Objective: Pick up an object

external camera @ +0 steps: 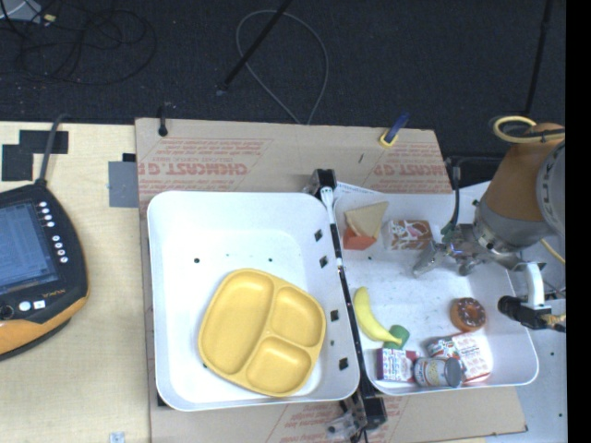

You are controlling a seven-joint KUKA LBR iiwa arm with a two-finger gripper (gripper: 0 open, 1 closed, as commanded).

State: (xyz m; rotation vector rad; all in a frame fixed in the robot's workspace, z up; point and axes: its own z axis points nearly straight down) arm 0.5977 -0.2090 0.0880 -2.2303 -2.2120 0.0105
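Gripper [436, 262]: low in the right bin [526, 363]; open or closed, I can't tell.
Snack packet [409, 234]: just beside it, upper left.
Banana [373, 318]: below, near the divider.
Yellow tray [261, 331]: left bin [175, 247].

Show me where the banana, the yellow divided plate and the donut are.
banana [370, 317]: camera view, middle of its curved body.
yellow divided plate [261, 331]: camera view, ridge where its three compartments meet.
donut [468, 314]: camera view, its frosted top.
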